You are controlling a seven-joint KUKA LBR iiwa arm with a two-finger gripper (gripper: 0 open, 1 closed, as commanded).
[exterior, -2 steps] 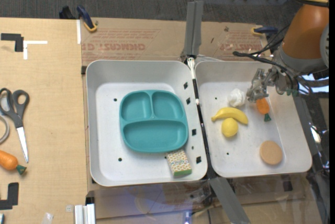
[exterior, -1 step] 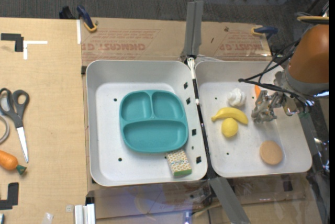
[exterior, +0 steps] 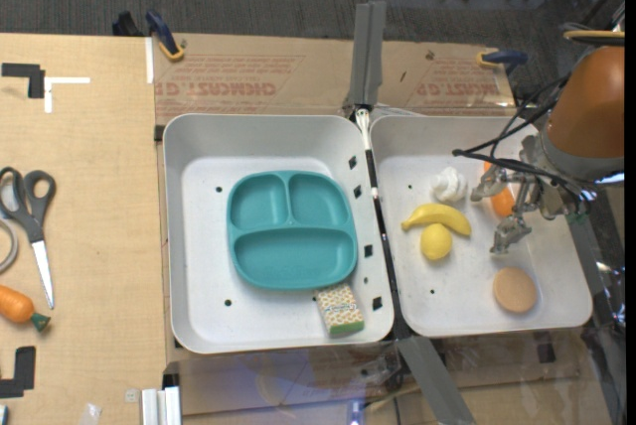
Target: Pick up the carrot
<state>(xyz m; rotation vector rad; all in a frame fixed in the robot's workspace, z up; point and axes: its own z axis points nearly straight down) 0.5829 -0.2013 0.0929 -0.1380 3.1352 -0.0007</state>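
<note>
**Carrot crowded by the end effector in the right bin**

Found in the right bin (exterior: 477, 326), toward 2 o'clock of its floor: the carrot (exterior: 502, 200), a small orange piece, partly masked by the end effector (exterior: 513, 219) hanging right over it. Cannot tell how far open the end effector is, nor whether it has hold of anything. Above it at 1 o'clock, the grey arm (exterior: 591, 105) with its orange band, trailing black cables (exterior: 497, 140) across the bin's back rim.

Close company at 9 o'clock of the carrot: a white lump (exterior: 449, 183), a banana (exterior: 437, 217) and, touching the banana from below, a lemon (exterior: 435, 242). At 6 o'clock, near the front wall, a tan disc (exterior: 515, 291), apart from the rest.

In the left bin (exterior: 199, 155): a teal divided plate (exterior: 293, 229) in the middle, and at its 5 o'clock corner a patterned sponge (exterior: 340, 310) against the front wall.

On the counter (exterior: 79, 165), far out at 9 o'clock: scissors (exterior: 30, 214) and, below them at the edge, an orange toy with a green tip (exterior: 15, 304), well apart from both bins.

Behind the bins at 12 o'clock: a cardboard sheet (exterior: 248, 80) with red print, seen upside down and too blurred to read with certainty, held at the corner by a blue clamp (exterior: 164, 34).
</note>
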